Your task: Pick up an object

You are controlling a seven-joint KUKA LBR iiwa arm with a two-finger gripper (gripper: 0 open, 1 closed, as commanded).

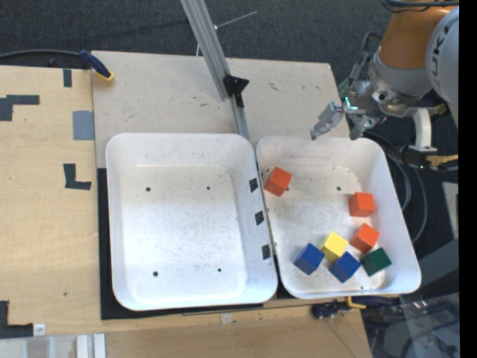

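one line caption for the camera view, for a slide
Hand open above the right bin's far rim; seven blocks lie inside, nothing between its fingers.

Seven small cubes (339,233) scattered in right bin (395,192), mostly near corner

- The grey KUKA arm with its orange band (408,39) enters at the far right and slants down toward the left.
- Below the band, the grey metal wrist (387,92) carries looped cables.
- The two-finger gripper (339,123) hangs at the arm's left end, its fingers spread apart with nothing between them; one grey finger (323,125) angles down-left.
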